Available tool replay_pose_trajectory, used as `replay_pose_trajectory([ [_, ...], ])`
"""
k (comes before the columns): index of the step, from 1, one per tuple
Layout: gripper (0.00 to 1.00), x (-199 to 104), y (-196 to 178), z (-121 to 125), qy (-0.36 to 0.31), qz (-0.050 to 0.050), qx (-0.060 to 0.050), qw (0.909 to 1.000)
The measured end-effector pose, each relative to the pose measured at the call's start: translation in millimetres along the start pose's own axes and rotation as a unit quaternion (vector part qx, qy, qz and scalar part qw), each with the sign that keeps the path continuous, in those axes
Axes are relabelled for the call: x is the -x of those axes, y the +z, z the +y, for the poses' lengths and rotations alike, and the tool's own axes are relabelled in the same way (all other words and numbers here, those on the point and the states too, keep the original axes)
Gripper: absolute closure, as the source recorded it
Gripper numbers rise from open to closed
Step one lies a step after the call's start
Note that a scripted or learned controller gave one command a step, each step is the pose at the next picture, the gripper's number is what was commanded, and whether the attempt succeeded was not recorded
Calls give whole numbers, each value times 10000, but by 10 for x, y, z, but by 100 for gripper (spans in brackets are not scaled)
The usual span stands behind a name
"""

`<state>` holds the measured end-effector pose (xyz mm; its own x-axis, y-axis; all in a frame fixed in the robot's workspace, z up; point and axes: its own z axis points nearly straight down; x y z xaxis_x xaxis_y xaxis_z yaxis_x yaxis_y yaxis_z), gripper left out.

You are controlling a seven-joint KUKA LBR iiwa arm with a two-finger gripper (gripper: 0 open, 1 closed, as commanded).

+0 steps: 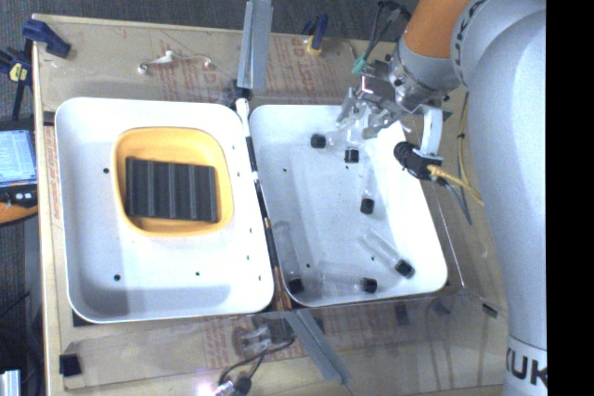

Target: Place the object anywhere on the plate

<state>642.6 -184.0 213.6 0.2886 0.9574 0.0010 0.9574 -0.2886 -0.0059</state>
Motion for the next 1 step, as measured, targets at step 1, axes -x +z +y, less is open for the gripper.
replay_pose_trajectory([
  [1,100,-420,129,-409,-870,-9,-4,9962],
])
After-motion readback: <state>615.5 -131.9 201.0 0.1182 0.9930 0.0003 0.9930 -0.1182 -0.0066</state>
